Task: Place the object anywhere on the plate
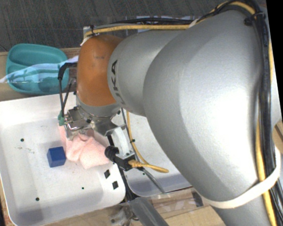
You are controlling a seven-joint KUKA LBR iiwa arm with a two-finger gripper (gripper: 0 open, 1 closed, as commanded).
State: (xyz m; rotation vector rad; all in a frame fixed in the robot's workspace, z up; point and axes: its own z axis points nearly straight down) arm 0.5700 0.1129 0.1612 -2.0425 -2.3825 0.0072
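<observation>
Camera view, blue cube (56, 157) left of hand (81, 130)

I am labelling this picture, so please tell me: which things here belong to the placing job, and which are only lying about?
Belong to the job:
- pink plate, left bin
- blue cube, beside the plate, not on it
- hand, above the plate

Lying about:
- teal bowl behind the left bin
- clear wrapper on the bowl

Left bin (18, 205): cube (56, 156) inside, plate (87, 151) just right of it; arm (191, 92) above plate and right bin (156, 183). Bowl (33, 67) behind left bin.
</observation>
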